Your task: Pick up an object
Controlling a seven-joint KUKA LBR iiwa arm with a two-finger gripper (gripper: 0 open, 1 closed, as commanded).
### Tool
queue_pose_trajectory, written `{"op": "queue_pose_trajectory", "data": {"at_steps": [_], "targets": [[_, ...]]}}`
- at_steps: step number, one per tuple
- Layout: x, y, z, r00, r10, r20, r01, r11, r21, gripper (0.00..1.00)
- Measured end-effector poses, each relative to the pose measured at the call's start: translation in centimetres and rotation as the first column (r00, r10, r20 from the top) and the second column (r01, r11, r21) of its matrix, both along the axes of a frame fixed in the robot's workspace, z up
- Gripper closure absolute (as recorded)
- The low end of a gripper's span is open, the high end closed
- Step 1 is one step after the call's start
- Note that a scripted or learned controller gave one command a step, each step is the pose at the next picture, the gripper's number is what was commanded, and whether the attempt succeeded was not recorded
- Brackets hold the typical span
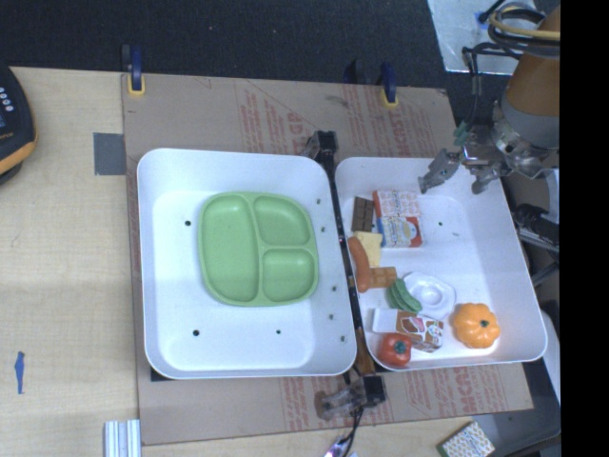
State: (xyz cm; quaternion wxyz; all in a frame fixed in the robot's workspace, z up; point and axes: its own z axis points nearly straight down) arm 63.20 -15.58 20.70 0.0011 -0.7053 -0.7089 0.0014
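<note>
At the upper right of the frame, the arm [531,84] hangs over the top edge of the right bin [495,255], its gripper [461,171] with fingers [436,175] spread apart and nothing between them. The toys lie well below and to the left of it, in the lower left half of that bin: a small carton [397,217] beside a dark bar [363,214], a sausage [361,264] along the bin's left wall, a green pod [403,296] touching a clear cup [432,293], a printed packet [420,328], a tomato [394,350] at the bottom edge and an orange pumpkin [475,325] at lower right. The left bin [171,331] holds a green divided plate [257,248], lying flat near its middle. Both bins sit side by side on a cardboard sheet [238,112] clamped to the counter [57,284].
</note>
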Motion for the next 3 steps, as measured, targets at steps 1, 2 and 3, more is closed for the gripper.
{"op": "queue_pose_trajectory", "data": {"at_steps": [1,2,3], "targets": [[-1.4,0.5,-5.9,1.0,0.001,-0.006,-0.001,1.0,0.0,0.0],[0.5,-6.0,-7.2,1.0,-0.005,0.003,0.005,1.0,-0.003,0.0],[-7.6,1.8,-6.5,1.0,0.003,-0.008,-0.003,1.0,0.005,0.0]]}}
